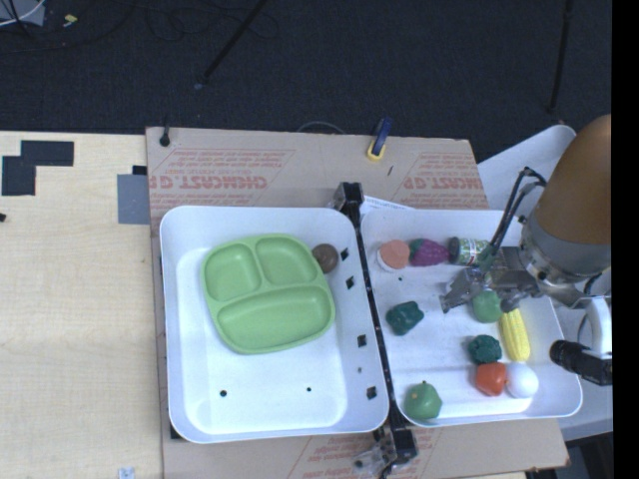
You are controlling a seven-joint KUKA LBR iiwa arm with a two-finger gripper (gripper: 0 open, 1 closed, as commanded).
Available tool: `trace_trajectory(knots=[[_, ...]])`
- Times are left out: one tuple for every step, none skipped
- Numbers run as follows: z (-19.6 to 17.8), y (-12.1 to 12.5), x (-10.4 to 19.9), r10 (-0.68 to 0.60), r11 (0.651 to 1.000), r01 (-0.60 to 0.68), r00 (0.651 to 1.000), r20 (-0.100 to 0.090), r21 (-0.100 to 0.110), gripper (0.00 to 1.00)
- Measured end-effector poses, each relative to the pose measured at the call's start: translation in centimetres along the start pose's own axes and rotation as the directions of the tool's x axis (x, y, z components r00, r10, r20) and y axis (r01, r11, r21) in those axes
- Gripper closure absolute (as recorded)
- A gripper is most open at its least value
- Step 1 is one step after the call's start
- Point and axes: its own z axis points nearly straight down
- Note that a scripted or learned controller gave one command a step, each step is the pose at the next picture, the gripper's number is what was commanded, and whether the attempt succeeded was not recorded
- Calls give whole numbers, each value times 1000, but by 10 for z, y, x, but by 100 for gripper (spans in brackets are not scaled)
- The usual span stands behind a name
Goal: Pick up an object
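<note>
Toys (487,349) lie in the right white bin (439,412) on cardboard (260,173)

A green divided plate (268,293) lies in the left bin (190,387).

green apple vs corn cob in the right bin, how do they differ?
The green apple is round and green; the corn cob is long, narrow and yellow. The apple sits at the right bin's near edge, by the divider; the cob lies further right, close under the gripper. Both rest untouched on the bin floor.
</note>
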Motion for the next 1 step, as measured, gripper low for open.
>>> trace_trajectory(knots=[[-6,2,0,-2,1000,2,1000,2,-13,0]])
